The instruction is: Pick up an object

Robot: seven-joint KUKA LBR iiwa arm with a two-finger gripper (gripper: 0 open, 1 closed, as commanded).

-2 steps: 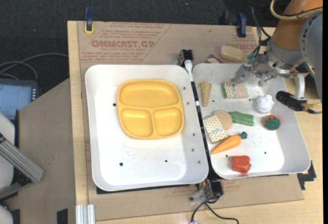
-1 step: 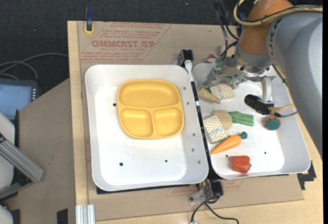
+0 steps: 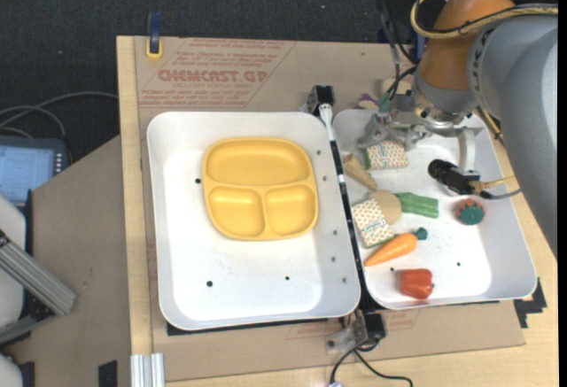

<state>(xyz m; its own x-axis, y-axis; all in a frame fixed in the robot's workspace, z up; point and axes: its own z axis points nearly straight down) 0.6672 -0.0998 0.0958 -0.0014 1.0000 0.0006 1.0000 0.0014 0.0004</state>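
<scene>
My gripper (image 3: 395,135) hangs low over the far part of the right bin (image 3: 505,266), just above a small patterned pouch (image 3: 387,156). Whether it touches the pouch I cannot tell. Nearer the camera lie a beige brush with a green handle (image 3: 416,205), a second patterned pouch (image 3: 370,220), an orange carrot (image 3: 391,248) and a red pepper-like toy (image 3: 416,282). A small red and green fruit (image 3: 470,212) rests toward the bin's right side.
The left bin (image 3: 177,226) holds a yellow divided plate (image 3: 260,186). A beige wooden piece (image 3: 358,172) lies by the wall between the bins. The grey arm with its orange band (image 3: 461,31) reaches in over the right bin's far corner.
</scene>
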